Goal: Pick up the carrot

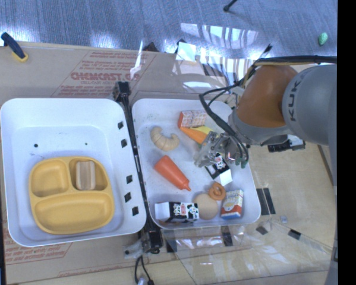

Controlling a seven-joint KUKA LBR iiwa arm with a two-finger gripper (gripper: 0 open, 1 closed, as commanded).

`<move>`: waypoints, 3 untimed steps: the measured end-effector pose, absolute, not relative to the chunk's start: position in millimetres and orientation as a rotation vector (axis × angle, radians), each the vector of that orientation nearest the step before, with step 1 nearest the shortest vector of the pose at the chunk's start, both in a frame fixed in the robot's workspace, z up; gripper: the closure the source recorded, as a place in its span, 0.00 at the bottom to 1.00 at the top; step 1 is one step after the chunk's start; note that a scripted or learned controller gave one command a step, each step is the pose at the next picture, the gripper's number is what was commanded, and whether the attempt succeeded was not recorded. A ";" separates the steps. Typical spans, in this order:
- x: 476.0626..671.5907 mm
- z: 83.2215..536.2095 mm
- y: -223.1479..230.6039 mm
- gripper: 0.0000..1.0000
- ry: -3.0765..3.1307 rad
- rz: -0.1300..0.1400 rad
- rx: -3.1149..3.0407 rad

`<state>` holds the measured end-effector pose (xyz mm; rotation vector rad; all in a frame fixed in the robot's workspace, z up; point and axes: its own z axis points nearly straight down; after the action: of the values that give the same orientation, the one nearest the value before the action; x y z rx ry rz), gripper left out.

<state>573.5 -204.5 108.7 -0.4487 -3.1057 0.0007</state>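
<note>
The carrot [172, 172] is an orange cone lying flat in the middle of the right bin [143, 159], its tip pointing to the lower right. My gripper [211, 156] hangs over the same bin, a short way to the right of the carrot and slightly farther back. There is a clear gap between gripper and carrot. Nothing shows in the gripper's grasp. The grey arm with its orange band [267, 97] reaches in from the right.
Around the carrot lie a croissant [164, 139], an orange wedge [194, 134], an orange box [192, 119], a milk carton [178, 211], an egg [206, 208], a doughnut [217, 191] and a small can [233, 202]. The left bin holds a yellow divided plate [71, 195].
</note>
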 end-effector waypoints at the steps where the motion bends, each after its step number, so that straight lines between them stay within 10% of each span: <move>1: 574.6 110.3 -204.6 0.00 -3.109 0.001 -0.449; 2: 642.8 88.8 -204.9 0.00 -3.120 -0.012 -0.152; 3: 647.0 102.5 -205.5 1.00 -3.136 -0.005 -0.147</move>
<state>647.0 -205.5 102.5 -0.1474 -3.1357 -0.0047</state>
